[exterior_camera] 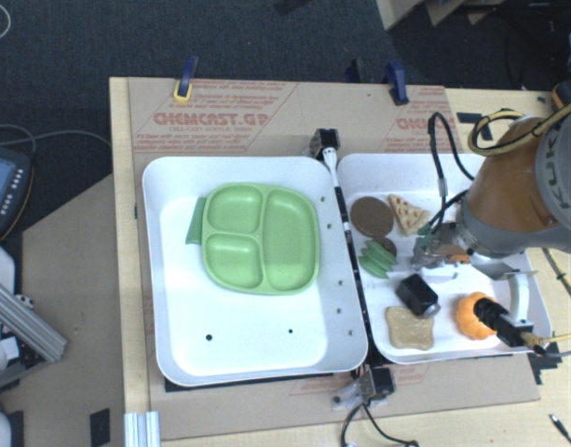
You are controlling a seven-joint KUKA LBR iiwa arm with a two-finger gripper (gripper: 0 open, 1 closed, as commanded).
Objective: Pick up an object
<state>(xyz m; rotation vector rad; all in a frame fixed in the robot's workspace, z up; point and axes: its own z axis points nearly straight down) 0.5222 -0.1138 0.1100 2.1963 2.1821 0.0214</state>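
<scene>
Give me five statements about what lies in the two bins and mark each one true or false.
1. The green divided plate lies in the left bin. True.
2. The orange toy lies in the left bin. False: it lies in the right bin, near its front right corner.
3. The brown disc lies beside the pizza slice at the back of the right bin. True.
4. The toast slice rests on the green divided plate. False: it lies on the right bin's floor, near the front.
5. The plate has three compartments. True.
</scene>
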